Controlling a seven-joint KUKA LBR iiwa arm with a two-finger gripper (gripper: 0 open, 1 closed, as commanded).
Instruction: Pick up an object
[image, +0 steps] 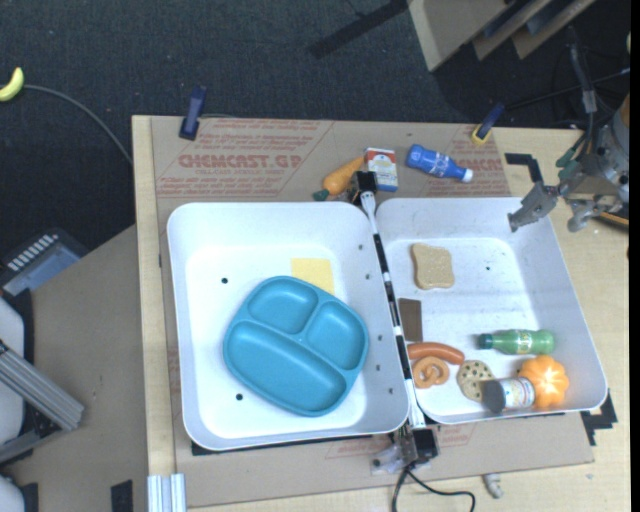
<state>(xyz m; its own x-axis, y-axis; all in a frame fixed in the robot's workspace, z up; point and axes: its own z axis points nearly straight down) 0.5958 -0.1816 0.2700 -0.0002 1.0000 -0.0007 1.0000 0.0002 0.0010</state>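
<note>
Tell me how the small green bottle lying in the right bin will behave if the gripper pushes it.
The small green plastic bottle lies on its side, so it would probably roll rather than slide. It looks light, likely skittering away. The orange pumpkin-shaped toy just beside it might stop it.

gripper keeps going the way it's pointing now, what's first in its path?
Probably the bare floor near the right bin's far right corner. The gripper sits over that corner, angled down and leftward. The bread slice lies further along that line, well apart. Height above the bin is unclear.

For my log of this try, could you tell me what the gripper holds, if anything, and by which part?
Nothing is held. The gripper is above the right bin's far right corner, with no object between its fingers.
</note>
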